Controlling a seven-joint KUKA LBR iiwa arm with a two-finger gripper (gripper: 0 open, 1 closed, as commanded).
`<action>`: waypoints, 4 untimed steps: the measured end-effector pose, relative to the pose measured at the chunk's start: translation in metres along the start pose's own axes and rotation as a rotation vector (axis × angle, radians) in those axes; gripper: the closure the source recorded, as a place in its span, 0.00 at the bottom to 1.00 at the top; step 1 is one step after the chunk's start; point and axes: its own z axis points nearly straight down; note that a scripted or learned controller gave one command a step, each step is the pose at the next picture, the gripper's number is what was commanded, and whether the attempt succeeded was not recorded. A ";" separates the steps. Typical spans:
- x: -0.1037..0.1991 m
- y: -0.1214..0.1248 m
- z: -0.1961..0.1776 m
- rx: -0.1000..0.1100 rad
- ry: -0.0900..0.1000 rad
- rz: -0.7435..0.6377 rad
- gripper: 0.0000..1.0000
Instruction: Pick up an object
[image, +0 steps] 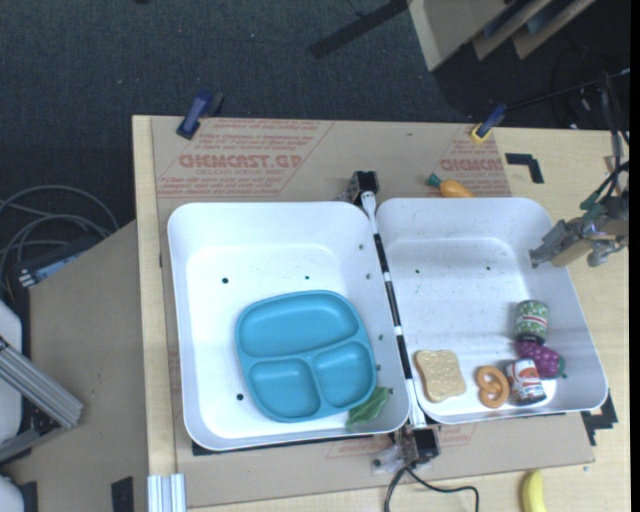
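Toast slice (439, 374) flat, long axis up-frame, beside pretzel (491, 385); fingers (548, 252) state unclear.

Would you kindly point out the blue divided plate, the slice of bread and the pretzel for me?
blue divided plate (300, 325): camera view, on its large upper compartment.
slice of bread (440, 374): camera view, on the middle of its top face.
pretzel (491, 385): camera view, on its looped body.

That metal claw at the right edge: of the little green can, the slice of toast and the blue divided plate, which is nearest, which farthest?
From the gripper:
1. Little green can, right bin, just below it.
2. Slice of toast, right bin's near left corner.
3. Blue divided plate, left bin.
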 end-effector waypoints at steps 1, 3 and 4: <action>-0.012 0.003 0.087 0.003 0.001 0.001 0.00; -0.002 -0.001 0.154 -0.003 -0.001 0.000 1.00; 0.058 0.015 0.043 -0.003 0.000 -0.002 1.00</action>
